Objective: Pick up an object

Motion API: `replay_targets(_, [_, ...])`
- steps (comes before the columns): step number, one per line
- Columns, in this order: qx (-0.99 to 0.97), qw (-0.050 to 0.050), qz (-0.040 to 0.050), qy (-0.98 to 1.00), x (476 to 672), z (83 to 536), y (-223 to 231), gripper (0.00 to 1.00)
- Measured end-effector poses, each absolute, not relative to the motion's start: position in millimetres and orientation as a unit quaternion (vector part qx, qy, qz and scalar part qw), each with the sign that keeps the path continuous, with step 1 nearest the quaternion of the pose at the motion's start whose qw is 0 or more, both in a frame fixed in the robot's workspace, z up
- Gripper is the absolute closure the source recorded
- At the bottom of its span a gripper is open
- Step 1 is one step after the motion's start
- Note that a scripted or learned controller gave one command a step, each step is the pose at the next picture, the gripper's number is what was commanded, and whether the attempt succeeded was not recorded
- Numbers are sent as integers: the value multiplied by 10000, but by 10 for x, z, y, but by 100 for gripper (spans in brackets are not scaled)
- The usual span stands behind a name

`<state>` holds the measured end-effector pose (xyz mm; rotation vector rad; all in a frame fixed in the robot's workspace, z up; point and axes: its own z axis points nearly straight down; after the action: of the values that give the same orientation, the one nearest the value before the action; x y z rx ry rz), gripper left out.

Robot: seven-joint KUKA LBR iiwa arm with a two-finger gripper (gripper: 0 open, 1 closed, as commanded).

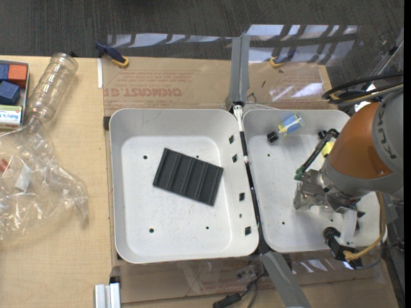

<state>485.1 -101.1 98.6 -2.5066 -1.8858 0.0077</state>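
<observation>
Pincer low inside right bin, finger state impossible to tell.
Blue-yellow object near that bin's far wall; dark ribbed slab in left bin.

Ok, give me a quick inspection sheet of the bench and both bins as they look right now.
Surface: two white bins, left bin and right bin, on cardboard.
Job's things: dark ribbed panel lying flat in the left bin; small blue-yellow item at the right bin's far side.
Clutter: plastic bottle, crumpled clear wrap, box of blocks on the left of the bench.
Gripper: gripper low over the right bin; jaw state unclear.
Cables: black cables by the arm.
Surroundings: dark carpet.
</observation>
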Motion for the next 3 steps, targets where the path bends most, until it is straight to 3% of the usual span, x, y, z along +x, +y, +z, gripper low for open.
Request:
replay_targets(1, [-8002, 32, 35, -5997, 4848, 1069, -1023, 100])
replay_targets(2, [-7323, 3, 9, -6810, 4852, 2108, -701, 100])
replay_targets(3, [-7323, 2, 10, -6810, 4852, 2108, -702, 0])
